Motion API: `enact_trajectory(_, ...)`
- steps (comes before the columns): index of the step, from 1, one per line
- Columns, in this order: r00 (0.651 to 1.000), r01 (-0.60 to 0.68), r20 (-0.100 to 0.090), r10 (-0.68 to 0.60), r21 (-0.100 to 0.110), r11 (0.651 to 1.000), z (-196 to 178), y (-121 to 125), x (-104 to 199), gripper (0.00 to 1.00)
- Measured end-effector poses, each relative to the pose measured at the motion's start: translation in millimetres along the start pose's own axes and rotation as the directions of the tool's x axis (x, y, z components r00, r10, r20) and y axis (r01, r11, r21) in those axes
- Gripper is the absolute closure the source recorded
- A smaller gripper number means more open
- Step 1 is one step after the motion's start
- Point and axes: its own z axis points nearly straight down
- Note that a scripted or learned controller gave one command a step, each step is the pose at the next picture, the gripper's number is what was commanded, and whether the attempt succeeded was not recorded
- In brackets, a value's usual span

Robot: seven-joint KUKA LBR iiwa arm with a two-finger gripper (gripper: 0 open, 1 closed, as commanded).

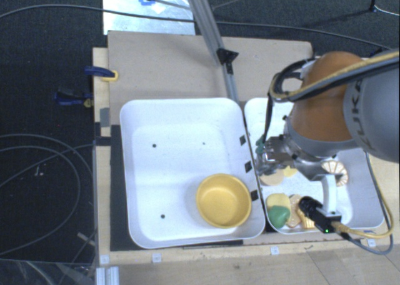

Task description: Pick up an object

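The arm [331, 105] is positioned low over the right bin [375, 215], presumably to reach the small items clustered at its near end. The gripper [270, 160] is hidden under the wrist; its state cannot be told. Candidate items are noted: a green and yellow piece [279, 210] and a tan ribbed disc [333, 171]. A yellow bowl [224, 200] sits upright in the left bin [169, 134], near its front right corner, untouched.

right bin [252, 110]: mostly hidden under arm [325, 105] | arm: cut off at frame's right edge | objects beside arm: partly covered, unidentifiable
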Motion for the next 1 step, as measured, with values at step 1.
enact_trajectory(1,1.0,0.0,0.0,0.0,-0.001,1.0,-8.0,-1.3,51.1,1.0)
